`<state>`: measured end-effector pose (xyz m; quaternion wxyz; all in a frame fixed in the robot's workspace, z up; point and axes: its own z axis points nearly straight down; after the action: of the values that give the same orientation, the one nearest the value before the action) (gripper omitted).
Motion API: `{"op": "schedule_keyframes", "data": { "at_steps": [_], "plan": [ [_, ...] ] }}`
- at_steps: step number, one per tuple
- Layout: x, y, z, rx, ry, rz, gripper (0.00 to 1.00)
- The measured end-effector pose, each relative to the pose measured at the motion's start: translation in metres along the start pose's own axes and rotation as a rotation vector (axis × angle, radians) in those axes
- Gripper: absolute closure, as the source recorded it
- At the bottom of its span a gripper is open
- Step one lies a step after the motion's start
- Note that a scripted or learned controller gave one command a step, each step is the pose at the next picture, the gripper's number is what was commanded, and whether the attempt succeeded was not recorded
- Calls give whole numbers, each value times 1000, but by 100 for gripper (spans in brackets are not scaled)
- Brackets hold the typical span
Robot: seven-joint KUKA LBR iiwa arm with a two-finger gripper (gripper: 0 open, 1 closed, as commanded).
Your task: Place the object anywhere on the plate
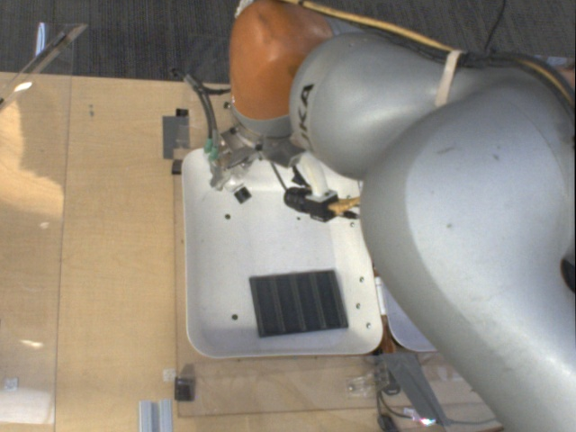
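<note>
A dark grey ribbed rectangular plate [297, 302] lies flat in the near part of the left white bin [207, 268]. My gripper [229, 175] hangs over the bin's far left corner, under the orange wrist band [270, 57], well away from the plate. A small dark piece [240, 194] shows just below the gripper; I cannot tell whether it is an object or part of the gripper. A small green bit [213, 152] sits at the gripper's left side. The arm hides the bin's far right part.
The big grey arm [450, 196] covers the right of the view and most of the right bin [407, 331]. A black cable connector [310, 203] hangs off the wrist above the bin. Bare wooden bench [99, 241] lies to the left. Small clamps [176, 134] sit at the bin's corners.
</note>
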<state>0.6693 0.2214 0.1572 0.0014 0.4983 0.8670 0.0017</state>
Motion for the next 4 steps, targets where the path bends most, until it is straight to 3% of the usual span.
{"op": "schedule_keyframes", "data": {
  "at_steps": [1, 2, 3, 4],
  "plan": [
    [-1, -66, 38, -1, 1, -316, 100],
    [23, -30, -73, -8, -3, -773, 100],
    [23, -12, 22, 0, 1, -115, 100],
    [29, -58, 33, -1, 1, -472, 100]
  ]
}}
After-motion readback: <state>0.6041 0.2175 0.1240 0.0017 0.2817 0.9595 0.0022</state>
